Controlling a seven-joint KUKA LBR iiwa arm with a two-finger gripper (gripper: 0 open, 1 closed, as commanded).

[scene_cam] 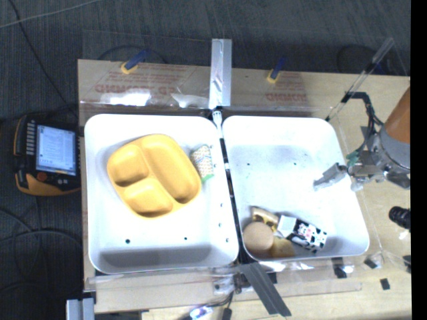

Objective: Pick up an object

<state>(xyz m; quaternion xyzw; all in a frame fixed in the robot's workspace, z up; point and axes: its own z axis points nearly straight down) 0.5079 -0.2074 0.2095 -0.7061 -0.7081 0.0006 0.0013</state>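
A: Left bin (100, 199): yellow moulded plastic tray with three hollows (153, 174), stiff, light, slick; too broad except by a rim. Small patterned wrapped packet (203, 160) beside it.

B: Right bin (287, 145)?

A: Front edge holds a round tan ball (257, 237), likely rolls, touching a black-and-white printed box (303, 232). The box looks rigid; take it across its flat sides.

B: Pincer (331, 176)?

A: Over the right bin's right wall, apart from everything; released or clenched, cannot tell.
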